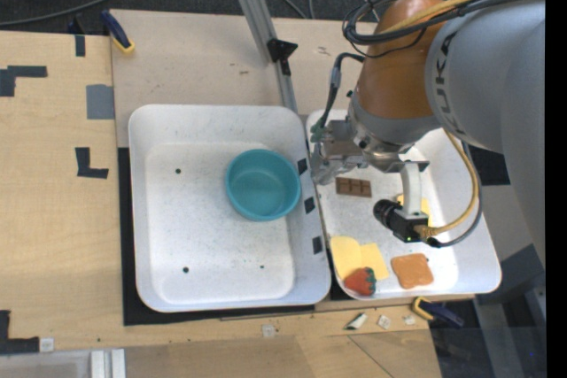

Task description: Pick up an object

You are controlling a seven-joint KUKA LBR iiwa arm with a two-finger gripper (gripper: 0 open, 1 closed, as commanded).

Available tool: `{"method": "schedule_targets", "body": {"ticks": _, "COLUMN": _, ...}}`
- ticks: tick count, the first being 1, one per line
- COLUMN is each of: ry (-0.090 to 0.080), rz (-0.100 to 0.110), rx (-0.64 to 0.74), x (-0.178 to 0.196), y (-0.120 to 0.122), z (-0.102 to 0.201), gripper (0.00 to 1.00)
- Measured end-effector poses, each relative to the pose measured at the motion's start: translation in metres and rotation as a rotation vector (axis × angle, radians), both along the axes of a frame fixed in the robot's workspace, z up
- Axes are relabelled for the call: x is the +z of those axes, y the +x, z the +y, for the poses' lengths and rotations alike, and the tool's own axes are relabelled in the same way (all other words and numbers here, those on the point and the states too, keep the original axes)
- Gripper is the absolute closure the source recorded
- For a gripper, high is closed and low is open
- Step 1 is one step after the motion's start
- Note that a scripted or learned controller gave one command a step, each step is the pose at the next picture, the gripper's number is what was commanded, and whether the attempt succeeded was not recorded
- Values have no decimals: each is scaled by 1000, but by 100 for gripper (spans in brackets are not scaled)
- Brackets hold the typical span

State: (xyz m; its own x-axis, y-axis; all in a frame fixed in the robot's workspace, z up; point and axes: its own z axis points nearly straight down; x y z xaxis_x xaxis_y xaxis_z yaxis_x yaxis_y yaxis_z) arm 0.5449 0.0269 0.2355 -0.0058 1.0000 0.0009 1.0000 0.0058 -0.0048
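The claw [330, 157] is seen low by the bin wall; its opening cannot be told. The chocolate bar [353, 187], just beside it, may be missed or the wall struck.

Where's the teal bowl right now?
The teal bowl sits in the left bin, toward its right wall, across the divide from the gripper.

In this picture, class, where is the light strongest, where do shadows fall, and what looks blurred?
Camera view: light is even and soft; the white left bin looks brightest, with no harsh glare. A faint shadow lies beside the blue bowl; the arm darkens the right bin beneath it. The small food pieces look slightly soft.
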Motion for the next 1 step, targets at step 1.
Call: {"method": "schedule_targets", "body": {"ticks": 1, "ry": 0, "rz": 0, "rx": 1, "x": -15, "y": -7, "z": 54, "gripper": 100}}
